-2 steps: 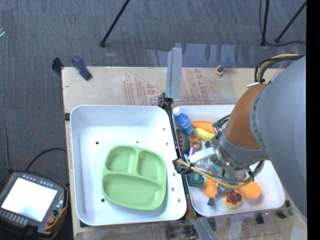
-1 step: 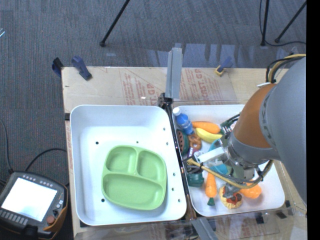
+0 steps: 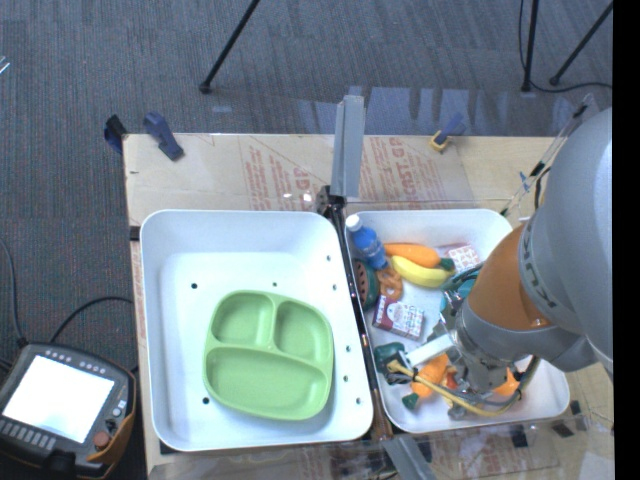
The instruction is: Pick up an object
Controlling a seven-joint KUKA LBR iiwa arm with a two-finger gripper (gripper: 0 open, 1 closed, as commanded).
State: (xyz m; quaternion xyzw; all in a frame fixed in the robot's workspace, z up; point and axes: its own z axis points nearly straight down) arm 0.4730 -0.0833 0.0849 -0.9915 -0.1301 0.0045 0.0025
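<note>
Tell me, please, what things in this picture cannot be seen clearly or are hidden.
- Hand: the arm's wrist covers it from above in the camera view, so its state is unclear.
- Right bin: the arm hides its right part and the items beneath.
- Items under the hand: orange pieces are partly covered, too tangled to identify.
- Packet: print too small to read.
- Arm: cut off by the right edge.

Arm [image 3: 560,268] is reaching into the right bin [image 3: 500,220] at its near-right corner, wrist sitting over clutter; green divided plate [image 3: 268,354] is lying in the left bin [image 3: 170,238].
</note>
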